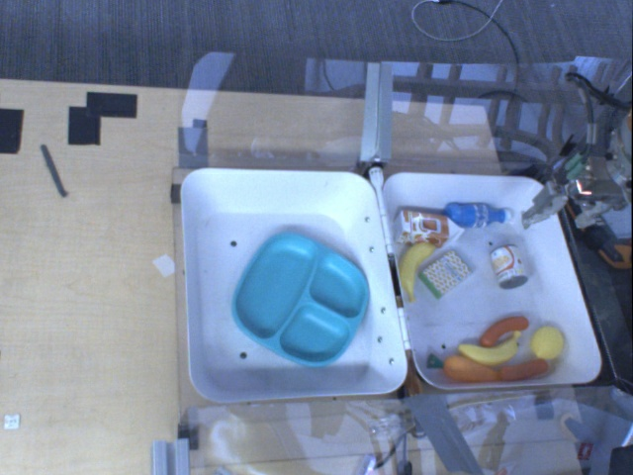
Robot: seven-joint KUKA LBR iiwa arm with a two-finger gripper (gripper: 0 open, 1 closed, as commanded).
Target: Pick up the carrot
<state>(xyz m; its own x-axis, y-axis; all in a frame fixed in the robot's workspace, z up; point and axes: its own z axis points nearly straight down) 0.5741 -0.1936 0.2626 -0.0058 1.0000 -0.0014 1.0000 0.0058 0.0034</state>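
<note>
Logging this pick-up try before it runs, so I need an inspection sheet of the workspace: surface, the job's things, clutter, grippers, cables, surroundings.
Surface: wooden bench bearing two white bins, left bin and right bin.
Job's things: carrot lies at the right bin's near edge, touching a banana.
Clutter: blue divided plate in the left bin; blue bottle, snack packet, can, lemon, sausage in the right.
Grippers: gripper over the right bin's far right corner, holding nothing seen; jaws too blurred to judge.
Cables: white cable looped on the floor.
Surroundings: grey carpet.
</note>
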